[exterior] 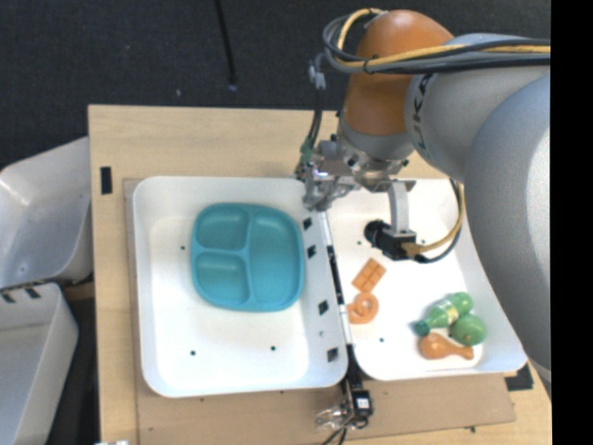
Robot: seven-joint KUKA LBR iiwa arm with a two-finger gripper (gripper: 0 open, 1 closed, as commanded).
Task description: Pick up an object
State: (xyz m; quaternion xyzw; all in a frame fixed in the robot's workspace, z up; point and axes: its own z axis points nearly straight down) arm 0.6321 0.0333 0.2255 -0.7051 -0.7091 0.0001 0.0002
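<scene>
Gripper (320,196): at the bins' shared divider, far end; finger state cannot be told. Orange block (369,275) and orange ring (363,309): right bin (482,276), toward 5 o'clock of gripper, apart. Teal tray (247,255): left bin (167,341). Arm: descending from 1 o'clock.

Teal divided plate (247,256) flat in left bin, orange block (369,274), ring (363,309), green-orange toy (449,324) in rt bin

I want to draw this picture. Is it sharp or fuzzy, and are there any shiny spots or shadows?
In the camera view the picture is slightly soft and grainy; the arm, closest to the camera, looks blurriest. The right bin glares bright white, and the teal plate has a soft sheen. Shadows are faint, just thin dark edges beside the orange ring and green toy.
</scene>
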